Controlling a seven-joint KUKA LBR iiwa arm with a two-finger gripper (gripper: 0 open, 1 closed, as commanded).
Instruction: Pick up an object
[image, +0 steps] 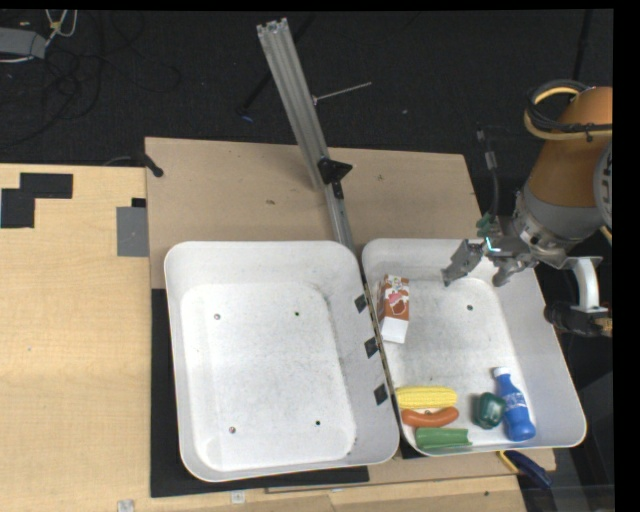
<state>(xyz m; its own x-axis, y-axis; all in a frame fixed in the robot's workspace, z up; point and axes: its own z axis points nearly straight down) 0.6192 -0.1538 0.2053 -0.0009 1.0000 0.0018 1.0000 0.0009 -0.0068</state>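
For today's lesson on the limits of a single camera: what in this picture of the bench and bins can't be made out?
- Gripper, camera view: its tip is small and blurred, so its state is unclear.
- Carton: print too small to read.
- Green object beside the blue bottle: too small to identify.
- Arm: cut off by the right edge.
- Right bin: its left wall hides the carton's near side.

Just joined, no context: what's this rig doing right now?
The KUKA arm's gripper hovers over the right bin's upper edge, open, holding nothing. Still lying in that bin: a small carton, a corn cob, a hot dog, a green pepper, a blue bottle. No pick yet.
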